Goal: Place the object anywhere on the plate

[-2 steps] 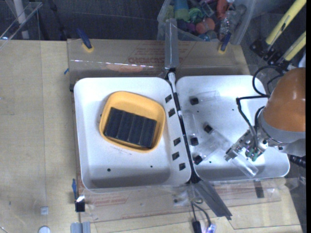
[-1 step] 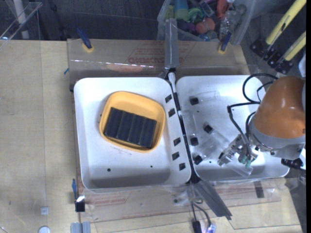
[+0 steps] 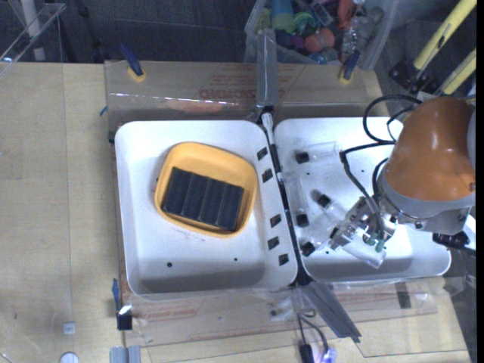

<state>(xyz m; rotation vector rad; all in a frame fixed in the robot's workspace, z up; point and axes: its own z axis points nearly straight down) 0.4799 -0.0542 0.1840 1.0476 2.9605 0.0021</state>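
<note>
A yellow, rounded-square plate (image 3: 170,171) sits in the left bin (image 3: 136,240), a little left of its middle. A black ribbed rectangular object (image 3: 204,197) lies flat on the plate and covers most of its floor. My gripper (image 3: 361,234) hangs low over the right bin (image 3: 423,262), near that bin's front edge and well to the right of the plate. Nothing can be made out in the gripper. The orange band of the arm (image 3: 435,153) rises above it at the right.
Several small black knobs (image 3: 323,200) dot the right bin's floor. A raised divider with black clips (image 3: 274,219) separates the two bins. A clear tub of colourful toys (image 3: 318,13) stands behind the bench. Black cables (image 3: 355,180) loop from the arm over the right bin.
</note>
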